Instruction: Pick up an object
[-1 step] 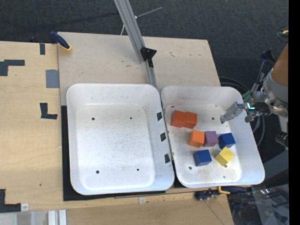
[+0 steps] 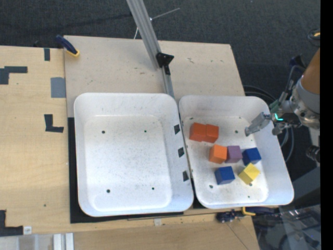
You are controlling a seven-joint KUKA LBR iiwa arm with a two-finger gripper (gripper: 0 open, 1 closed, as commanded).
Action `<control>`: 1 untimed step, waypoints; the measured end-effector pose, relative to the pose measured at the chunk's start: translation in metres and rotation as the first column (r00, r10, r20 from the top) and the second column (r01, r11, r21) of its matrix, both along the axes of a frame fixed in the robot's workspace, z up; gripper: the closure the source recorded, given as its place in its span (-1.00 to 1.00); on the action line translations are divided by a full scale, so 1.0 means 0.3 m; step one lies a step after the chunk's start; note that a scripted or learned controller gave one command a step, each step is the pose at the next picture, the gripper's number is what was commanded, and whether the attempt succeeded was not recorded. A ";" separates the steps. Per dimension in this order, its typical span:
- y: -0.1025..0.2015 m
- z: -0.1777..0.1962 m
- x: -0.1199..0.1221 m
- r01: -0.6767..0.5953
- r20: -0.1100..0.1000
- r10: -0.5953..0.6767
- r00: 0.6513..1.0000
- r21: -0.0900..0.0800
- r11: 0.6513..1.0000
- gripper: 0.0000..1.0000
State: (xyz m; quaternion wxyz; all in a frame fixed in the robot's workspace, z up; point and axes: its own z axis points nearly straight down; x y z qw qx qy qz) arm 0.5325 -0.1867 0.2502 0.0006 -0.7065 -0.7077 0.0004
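The right bin holds several blocks: a long orange-red block, an orange cube, a purple cube, a blue cube, a second blue cube and a yellow cube. My gripper hovers over the bin's right rim, up and to the right of the blocks. It is open, with nothing between its fingers. One grey finger points down-left toward the blocks.
The left bin lies beside the right one. A slanted metal pole with a black clamp runs down to the gap between the bins. A blue-and-yellow tool lies on the bench at the upper left.
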 end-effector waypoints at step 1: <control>-0.014 -0.211 -0.010 0.002 -0.007 -0.002 1.000 0.001 1.000 -1.00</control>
